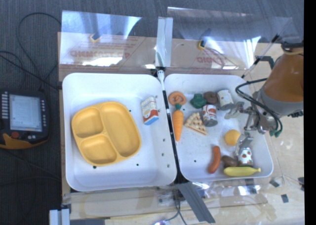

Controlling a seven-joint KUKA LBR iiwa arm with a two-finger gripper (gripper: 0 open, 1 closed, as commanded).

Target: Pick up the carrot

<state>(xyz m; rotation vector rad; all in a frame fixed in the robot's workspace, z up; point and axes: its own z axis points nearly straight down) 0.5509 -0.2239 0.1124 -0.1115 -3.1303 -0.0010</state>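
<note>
The carrot (177,123), orange with a green top, lies lengthwise along the left wall of the right bin (261,142). My gripper (245,142) hangs over the right side of that bin, well to the right of the carrot. It sits just above a small red-and-white can (246,157) and next to a yellow round fruit (232,137). Nothing shows between the gripper and the carrot but other toy food.
Around the carrot lie an orange slice (177,98), a pizza wedge (196,123), a can (210,114), a green piece (198,100), a sausage (215,159) and a banana (242,171). The left bin (74,169) holds a yellow divided plate (105,132) and a small carton (149,109).
</note>
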